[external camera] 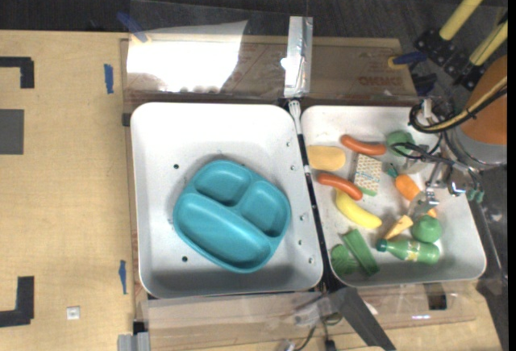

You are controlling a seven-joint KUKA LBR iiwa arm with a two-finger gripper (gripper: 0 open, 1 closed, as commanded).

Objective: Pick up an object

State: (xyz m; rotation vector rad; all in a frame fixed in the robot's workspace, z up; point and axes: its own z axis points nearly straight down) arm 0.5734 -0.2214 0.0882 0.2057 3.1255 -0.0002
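Two bins are sitting side by side on the bench (56, 204). The left bin (153, 131) is holding a divided tray (232, 215) lying near its centre. The right bin (468, 256) is holding a cluster of toy food: a bun (326, 157) at ten o'clock, a sausage (364, 145) just beside it toward twelve, a banana (357, 212) near the centre, a bottle (411, 250) lying at five o'clock, a cucumber (352, 254) at seven. The gripper (433, 194) is hanging over the bin's three o'clock side.

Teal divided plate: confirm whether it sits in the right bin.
No, the teal divided plate lies in the left bin, apart from the toy food.
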